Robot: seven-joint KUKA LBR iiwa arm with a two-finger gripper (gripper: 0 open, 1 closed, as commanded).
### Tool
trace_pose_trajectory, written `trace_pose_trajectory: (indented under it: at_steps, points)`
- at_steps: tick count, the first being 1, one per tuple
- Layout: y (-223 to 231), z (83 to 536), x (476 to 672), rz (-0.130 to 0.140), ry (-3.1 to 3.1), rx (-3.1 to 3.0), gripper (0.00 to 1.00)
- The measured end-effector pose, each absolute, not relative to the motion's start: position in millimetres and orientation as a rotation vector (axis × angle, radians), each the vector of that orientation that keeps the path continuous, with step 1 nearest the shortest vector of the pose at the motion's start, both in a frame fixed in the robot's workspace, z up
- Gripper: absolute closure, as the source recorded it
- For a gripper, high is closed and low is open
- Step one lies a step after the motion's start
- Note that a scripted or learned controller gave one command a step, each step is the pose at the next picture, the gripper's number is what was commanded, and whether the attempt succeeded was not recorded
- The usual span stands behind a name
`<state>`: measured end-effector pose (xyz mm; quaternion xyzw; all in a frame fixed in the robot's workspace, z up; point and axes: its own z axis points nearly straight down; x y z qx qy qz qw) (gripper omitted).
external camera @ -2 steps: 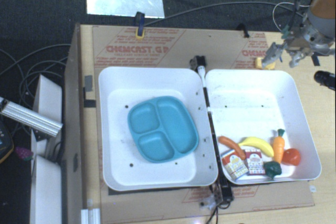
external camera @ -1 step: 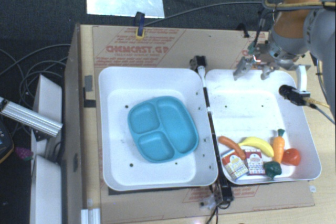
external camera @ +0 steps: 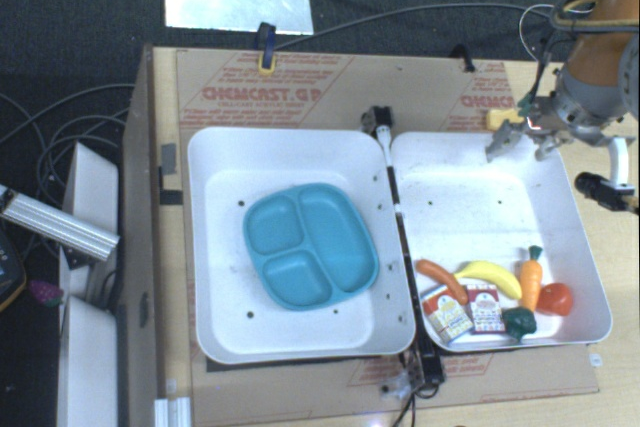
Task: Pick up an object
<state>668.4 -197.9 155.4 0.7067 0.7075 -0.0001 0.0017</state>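
Toy foods lie in the near corner of the right bin (external camera: 560, 205): a yellow banana (external camera: 490, 276), an orange carrot (external camera: 531, 279), a red tomato (external camera: 556, 298), a green pepper (external camera: 518, 321), an orange-red sausage (external camera: 441, 277) and two small printed boxes (external camera: 463, 311). My gripper (external camera: 522, 146) hangs over the bin's far edge, well away from the pile. Its fingers (external camera: 498, 145) are spread open and hold nothing.
A blue three-compartment plate (external camera: 310, 243) lies in the left bin (external camera: 225, 175). A ridge with a black clip (external camera: 380, 122) separates the two bins. Cables run across the back of the cardboard-covered bench (external camera: 290, 85).
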Motion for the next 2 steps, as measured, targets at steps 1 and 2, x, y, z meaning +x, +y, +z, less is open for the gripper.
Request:
trace_pose_trajectory:
  at_steps: [1,2]
  points:
    - [-197,168,670.2,0.004,2.222,2.210,1.00]
    - [-145,142,669.3,0.003,2.225,2.216,1.00]
